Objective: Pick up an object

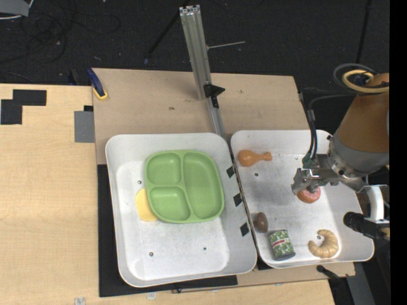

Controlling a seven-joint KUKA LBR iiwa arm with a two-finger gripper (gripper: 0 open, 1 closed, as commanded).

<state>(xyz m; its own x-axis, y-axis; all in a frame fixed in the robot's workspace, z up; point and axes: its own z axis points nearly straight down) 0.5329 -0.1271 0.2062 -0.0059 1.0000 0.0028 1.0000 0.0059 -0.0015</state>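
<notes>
The left bin (pixel 127 246) holds a green divided plate (pixel 184 186) lying over a yellow piece (pixel 144 207). In the right bin (pixel 280 183), the gripper (pixel 308 184) sits directly over a pink-red round object (pixel 310 196); whether it grips it, I cannot tell. Nearby lie a croissant (pixel 324 244), an orange drumstick-shaped toy (pixel 253 158), a green can (pixel 280 244) and a small brown object (pixel 260 221).

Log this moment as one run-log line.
arm: over right bin | gripper: directly above pink object | grasp: unconfirmed | left bin: green divided plate
</notes>
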